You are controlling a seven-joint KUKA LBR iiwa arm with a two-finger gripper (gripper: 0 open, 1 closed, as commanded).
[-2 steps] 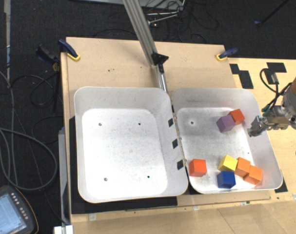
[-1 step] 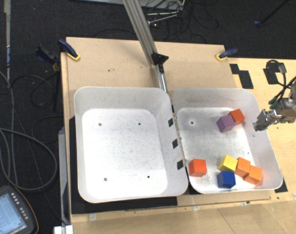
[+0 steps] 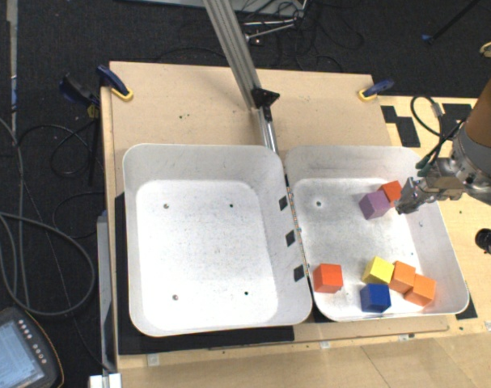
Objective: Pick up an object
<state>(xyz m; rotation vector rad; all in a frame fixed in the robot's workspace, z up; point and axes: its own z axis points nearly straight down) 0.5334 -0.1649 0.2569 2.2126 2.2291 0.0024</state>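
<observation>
The right bin (image 3: 342,168) holds several small blocks. A purple block (image 3: 374,204) lies near its back right, with an orange block (image 3: 391,191) touching it on the right. My gripper (image 3: 408,200) hangs just right of that pair, close to the orange block, and nothing shows between its fingers. Toward the bin's front sit an orange cube (image 3: 328,277), a yellow block (image 3: 379,270), a blue cube (image 3: 375,297) and two more orange blocks (image 3: 412,282) packed together at the front right.
The left bin (image 3: 148,168) lies beside the right one, with a narrow seam between them. A metal pole (image 3: 233,43) slants down from the top to the bins' back edge. Clamps sit at the bench's back corners.
</observation>
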